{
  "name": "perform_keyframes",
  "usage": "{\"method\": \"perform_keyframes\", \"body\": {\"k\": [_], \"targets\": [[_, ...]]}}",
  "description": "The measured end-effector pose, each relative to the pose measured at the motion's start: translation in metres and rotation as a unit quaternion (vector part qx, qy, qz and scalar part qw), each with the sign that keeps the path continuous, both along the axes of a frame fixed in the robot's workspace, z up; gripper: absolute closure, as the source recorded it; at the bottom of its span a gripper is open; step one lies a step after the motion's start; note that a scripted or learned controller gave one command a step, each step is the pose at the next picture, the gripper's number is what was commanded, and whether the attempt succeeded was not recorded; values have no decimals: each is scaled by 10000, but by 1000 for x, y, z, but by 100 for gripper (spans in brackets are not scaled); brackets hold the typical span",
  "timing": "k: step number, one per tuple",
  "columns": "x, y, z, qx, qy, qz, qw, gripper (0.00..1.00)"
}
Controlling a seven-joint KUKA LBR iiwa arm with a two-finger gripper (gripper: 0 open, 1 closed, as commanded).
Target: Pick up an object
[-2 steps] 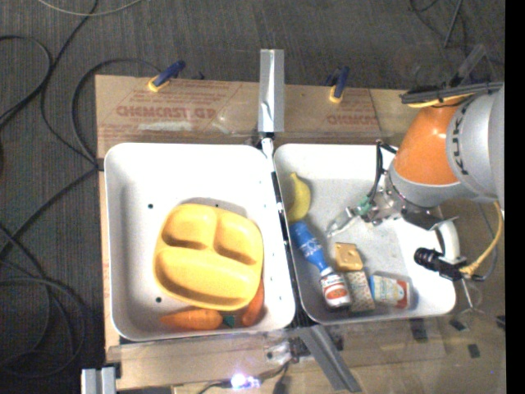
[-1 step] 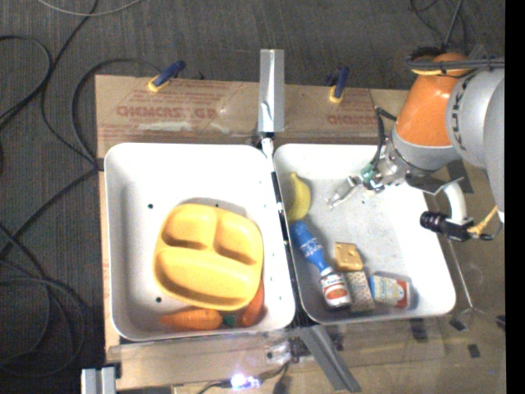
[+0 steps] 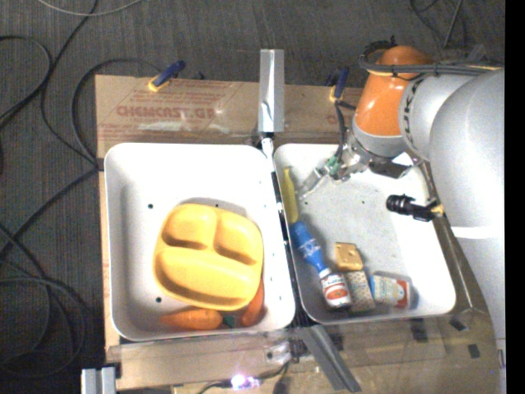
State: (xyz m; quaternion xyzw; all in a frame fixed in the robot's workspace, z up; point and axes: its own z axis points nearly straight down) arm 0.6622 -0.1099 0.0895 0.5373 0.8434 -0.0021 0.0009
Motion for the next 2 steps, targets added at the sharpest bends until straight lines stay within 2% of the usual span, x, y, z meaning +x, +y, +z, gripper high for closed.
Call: {"method": "perform_keyframes", "body": {"k": [1, 2], "targets": [[-72, -47, 1, 15, -11, 2271, 9739, 0], [-70, -45, 9, 36, -14, 2279, 9737, 100]]}}
